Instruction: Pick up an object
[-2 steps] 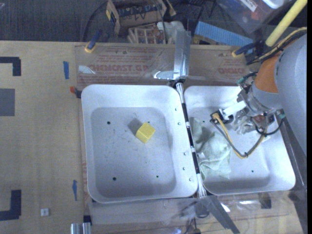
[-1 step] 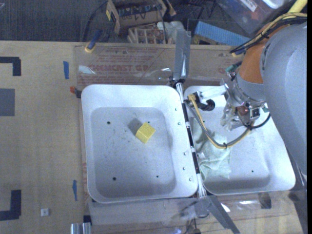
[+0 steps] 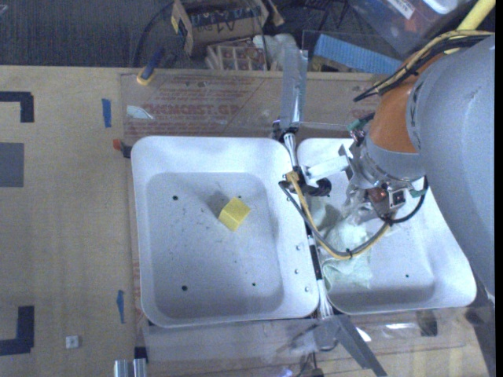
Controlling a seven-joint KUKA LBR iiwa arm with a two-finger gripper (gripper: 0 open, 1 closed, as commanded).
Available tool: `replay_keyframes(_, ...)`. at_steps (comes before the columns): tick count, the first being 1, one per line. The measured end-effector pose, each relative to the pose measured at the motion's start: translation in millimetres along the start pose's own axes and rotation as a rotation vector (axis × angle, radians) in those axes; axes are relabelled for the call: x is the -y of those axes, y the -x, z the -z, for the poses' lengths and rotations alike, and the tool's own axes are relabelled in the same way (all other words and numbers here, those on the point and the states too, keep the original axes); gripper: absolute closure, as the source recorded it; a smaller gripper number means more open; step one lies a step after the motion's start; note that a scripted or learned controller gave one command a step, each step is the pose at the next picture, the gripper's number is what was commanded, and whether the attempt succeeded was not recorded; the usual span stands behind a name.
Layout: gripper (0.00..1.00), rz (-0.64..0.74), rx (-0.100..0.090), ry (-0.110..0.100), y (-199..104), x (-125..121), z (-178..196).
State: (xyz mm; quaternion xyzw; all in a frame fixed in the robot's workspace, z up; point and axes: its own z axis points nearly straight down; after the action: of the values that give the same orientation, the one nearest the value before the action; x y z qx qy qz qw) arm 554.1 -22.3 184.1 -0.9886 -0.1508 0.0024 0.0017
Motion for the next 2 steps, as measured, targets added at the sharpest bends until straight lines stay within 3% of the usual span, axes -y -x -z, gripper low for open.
replay_keyframes(1,1.00,-0.044,-0.004,0.004,2,-8,109)
replay_keyframes(2,1.00,-0.073,-0.001,0.001,37,-11,38)
